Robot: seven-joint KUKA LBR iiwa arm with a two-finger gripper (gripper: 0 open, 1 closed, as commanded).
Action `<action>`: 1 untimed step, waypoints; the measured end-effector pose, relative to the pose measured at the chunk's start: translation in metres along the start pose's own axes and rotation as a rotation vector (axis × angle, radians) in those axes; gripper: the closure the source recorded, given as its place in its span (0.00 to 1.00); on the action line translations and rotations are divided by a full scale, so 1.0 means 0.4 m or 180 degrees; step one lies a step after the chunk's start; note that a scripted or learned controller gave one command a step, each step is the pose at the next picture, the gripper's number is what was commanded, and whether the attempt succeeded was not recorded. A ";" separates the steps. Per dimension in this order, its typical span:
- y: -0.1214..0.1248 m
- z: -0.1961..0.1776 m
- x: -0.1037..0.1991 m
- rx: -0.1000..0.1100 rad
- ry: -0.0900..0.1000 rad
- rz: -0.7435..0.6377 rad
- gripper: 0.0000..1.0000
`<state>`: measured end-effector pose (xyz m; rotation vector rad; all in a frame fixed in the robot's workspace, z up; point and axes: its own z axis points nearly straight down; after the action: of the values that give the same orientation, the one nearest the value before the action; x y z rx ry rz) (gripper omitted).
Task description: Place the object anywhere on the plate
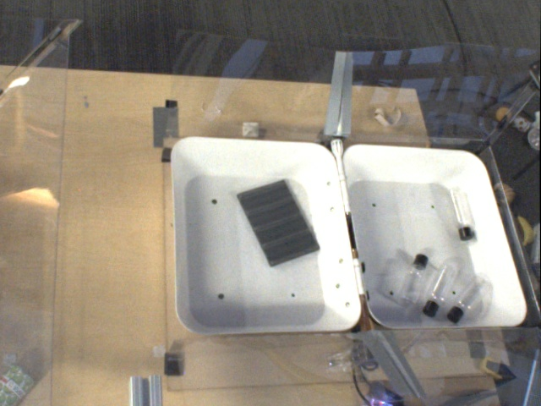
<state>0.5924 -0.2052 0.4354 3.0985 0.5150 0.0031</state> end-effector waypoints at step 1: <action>0.048 0.099 0.153 0.0008 -0.0009 0.0389 1.00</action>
<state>0.6567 -0.2035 0.3959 3.1264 0.3250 -0.0021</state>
